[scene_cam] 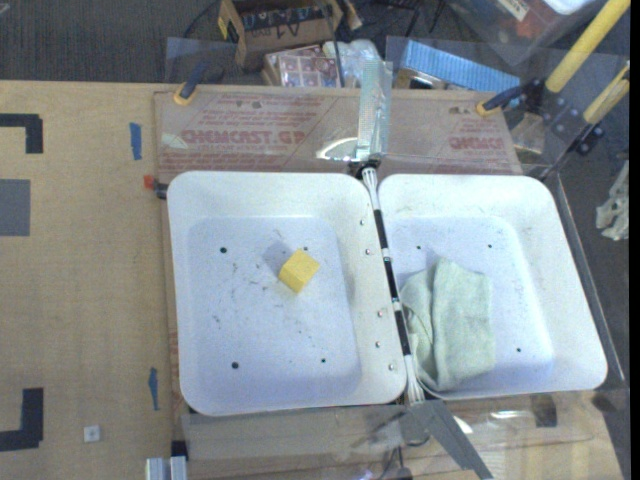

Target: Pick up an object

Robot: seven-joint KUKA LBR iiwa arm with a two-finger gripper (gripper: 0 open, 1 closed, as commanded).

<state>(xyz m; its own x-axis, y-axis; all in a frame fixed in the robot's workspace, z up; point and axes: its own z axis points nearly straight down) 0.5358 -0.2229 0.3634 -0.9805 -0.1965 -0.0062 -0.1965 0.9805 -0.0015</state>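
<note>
Yellow block [298, 270] lies in the left bin [200, 208]; a pale cloth [455, 320] in the right bin [540, 218].

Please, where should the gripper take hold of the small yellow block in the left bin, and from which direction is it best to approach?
Probably from straight above, closing on two opposite flat sides of the yellow block. It sits turned at an angle to the walls of the left bin, so the fingers should be rotated to match its faces. It lies near the bin's middle, apart from the walls.
</note>
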